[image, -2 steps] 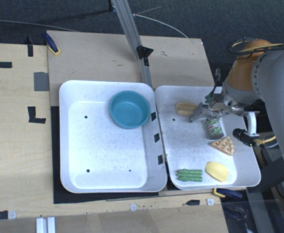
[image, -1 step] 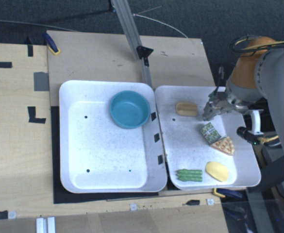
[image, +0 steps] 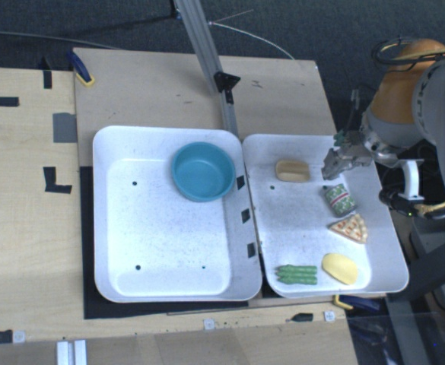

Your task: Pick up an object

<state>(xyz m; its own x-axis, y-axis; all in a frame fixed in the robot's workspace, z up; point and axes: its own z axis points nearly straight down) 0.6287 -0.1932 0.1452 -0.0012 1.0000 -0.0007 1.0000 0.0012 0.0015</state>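
**gripper poised over the right bin, nothing picked yet**

camera view: the gripper (image: pixel 335 164) hangs above the right bin (image: pixel 386 280), beside the bread roll (image: pixel 292 171) and just above the small can (image: pixel 339 199). whether it is clenched or released i cannot tell. best to centre squarely over one object before descending, avoiding the pizza slice (image: pixel 350 229).

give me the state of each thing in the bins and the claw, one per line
blue bowl: upright, in the left bin, far right corner
bread roll: lying flat, right bin
green can: on its side, just below the claw
pizza slice: flat
lemon: resting near the front edge
green beans: lying flat, left of the lemon
claw: low over the right bin, holding nothing visible
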